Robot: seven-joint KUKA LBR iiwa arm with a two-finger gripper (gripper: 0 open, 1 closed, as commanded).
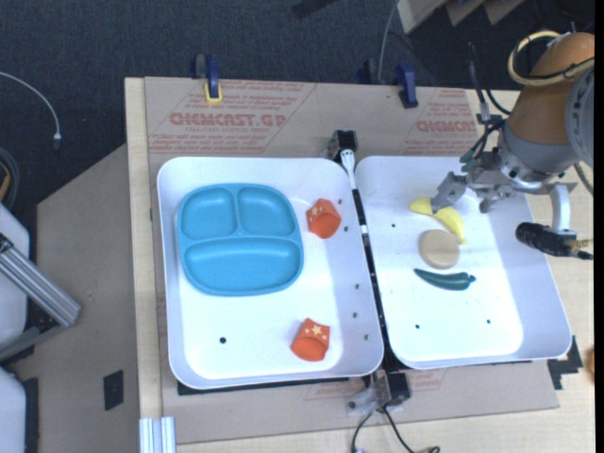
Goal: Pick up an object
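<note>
The gripper (469, 194) hangs low over the back of the right bin (528, 328), its two grey fingers spread apart with nothing between them. One finger (445, 193) points down toward the left, its tip just beside the yellow banana (444, 217); the other finger sits further right, close to the bin's far wall. Above them the grey wrist rises to the orange band (557, 69) near the top right corner.

The banana lies just under the gripper, slanting from upper left to lower right. Touching its lower end is a round tan piece (440, 248), something like a bun or biscuit. Just in front of that lies a dark green pepper (445, 278), long and thin, stretched across the bin floor.

In the left bin (184, 338), a blue divided plate (241, 239) takes up the back left part. Near its right edge sits a small orange cup (324, 219), tipped on its side. Another orange piece (311, 340) rests near the front of that bin, well apart from the first.

Both bins sit on the bench (283, 107), a brown board with red lettering, held at the back by two blue clamps (212, 78).
</note>
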